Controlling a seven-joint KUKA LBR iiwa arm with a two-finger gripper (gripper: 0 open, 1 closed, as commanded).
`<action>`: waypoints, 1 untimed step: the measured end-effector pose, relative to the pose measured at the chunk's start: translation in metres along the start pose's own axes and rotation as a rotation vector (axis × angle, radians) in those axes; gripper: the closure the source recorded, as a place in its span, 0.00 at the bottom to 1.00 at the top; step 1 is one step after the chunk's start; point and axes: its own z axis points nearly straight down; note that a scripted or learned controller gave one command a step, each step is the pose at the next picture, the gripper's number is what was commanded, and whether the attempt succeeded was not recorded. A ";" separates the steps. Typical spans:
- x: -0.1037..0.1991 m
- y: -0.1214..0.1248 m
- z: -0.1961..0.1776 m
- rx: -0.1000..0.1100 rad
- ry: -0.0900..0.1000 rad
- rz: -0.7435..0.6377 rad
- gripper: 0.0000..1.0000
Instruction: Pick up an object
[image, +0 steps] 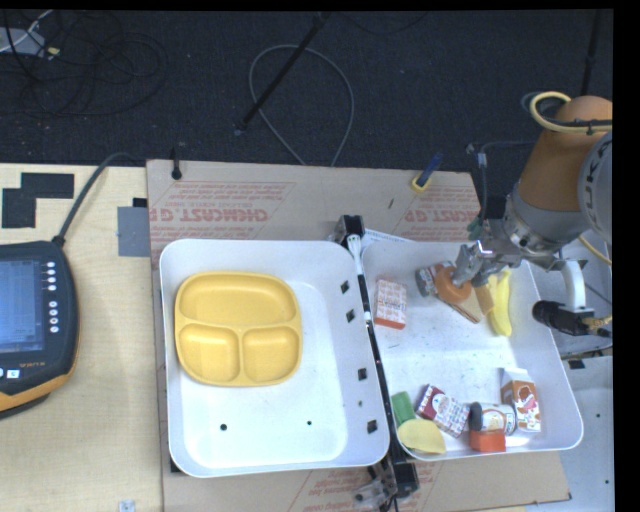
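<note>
I see two shallow white plastic bins: the left bin (200, 440) carries a plain butter-yellow divided tray (238, 328), and the right bin (440, 340) shows fine dark speckles on its floor. In the right bin, a small carton (389, 303) is white with a red and orange print. A bright yellow banana-shaped toy (499, 305) lies beside an orange-brown piece (458, 293). Along the near edge I make out a green block (402, 407), a pale yellow lemon shape (422, 437), a red-and-white patterned packet (441, 409) and a red-orange cup (487, 440). The arm (560, 170) is grey with an orange band. The cardboard surface (260, 200) is tan with reddish lettering.
</note>
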 end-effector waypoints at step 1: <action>0.060 -0.024 0.031 0.011 0.004 -0.004 1.00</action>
